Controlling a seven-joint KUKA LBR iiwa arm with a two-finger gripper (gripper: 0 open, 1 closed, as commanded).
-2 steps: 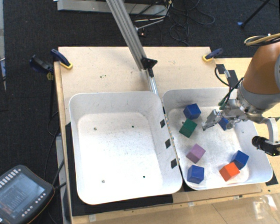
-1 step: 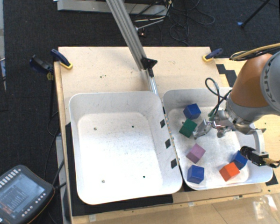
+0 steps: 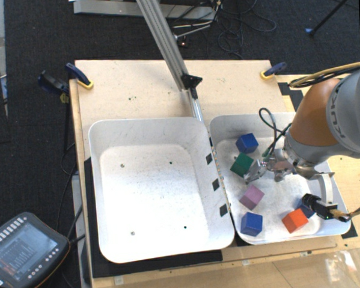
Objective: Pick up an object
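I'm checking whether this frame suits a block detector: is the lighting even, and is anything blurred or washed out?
Camera view: lighting is soft and even, with faint shadows under the blocks in the right bin; the white left bin is bright yet its specks stay visible; the green block and orange block look sharp; the gripper is slightly soft.
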